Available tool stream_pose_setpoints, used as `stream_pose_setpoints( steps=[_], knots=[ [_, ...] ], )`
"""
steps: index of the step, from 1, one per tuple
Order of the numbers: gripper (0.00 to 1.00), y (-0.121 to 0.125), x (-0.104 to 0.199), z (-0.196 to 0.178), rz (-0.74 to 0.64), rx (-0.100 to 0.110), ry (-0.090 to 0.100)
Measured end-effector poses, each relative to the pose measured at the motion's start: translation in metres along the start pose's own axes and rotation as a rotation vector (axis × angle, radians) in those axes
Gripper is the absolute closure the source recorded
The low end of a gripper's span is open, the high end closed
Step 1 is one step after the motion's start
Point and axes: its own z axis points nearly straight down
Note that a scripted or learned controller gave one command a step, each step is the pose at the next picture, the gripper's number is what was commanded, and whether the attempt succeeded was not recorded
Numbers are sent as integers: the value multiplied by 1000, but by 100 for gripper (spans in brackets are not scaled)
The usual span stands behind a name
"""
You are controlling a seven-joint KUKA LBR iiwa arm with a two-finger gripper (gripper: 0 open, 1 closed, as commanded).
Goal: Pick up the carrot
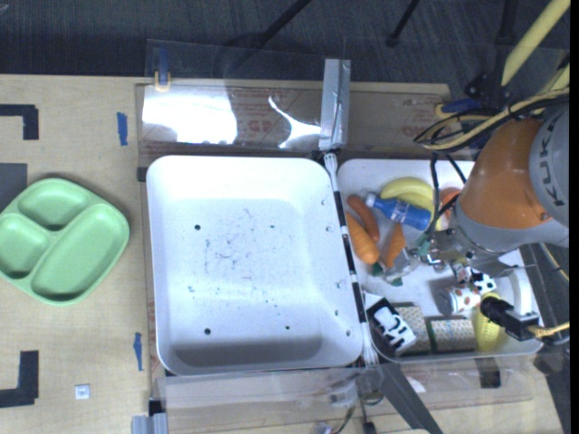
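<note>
An orange carrot lies lengthwise against the left wall of the right bin. A second orange, carrot-like piece lies at a slant just right of it. My gripper is low in the right bin, right beside that slanted piece and perhaps touching it. The wrist's metal parts hide its tips. The arm's grey body and orange band hang over the bin's right half.
A banana and a blue bottle lie behind the carrots. A black-and-white object, a grey-green block and a yellow item crowd the bin's front. The left bin adjoins; a green divided plate sits far left.
</note>
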Motion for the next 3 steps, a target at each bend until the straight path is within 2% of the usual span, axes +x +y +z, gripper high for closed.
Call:
stream_pose_setpoints(
  steps=[1,2,3],
  knots=[
    [0,44,-4,28,-499,-6,-2],
    [100,46,-6,17,-495,-12,-7],
    [100,24,10,-124,-532,-3,-2]
  ],
)
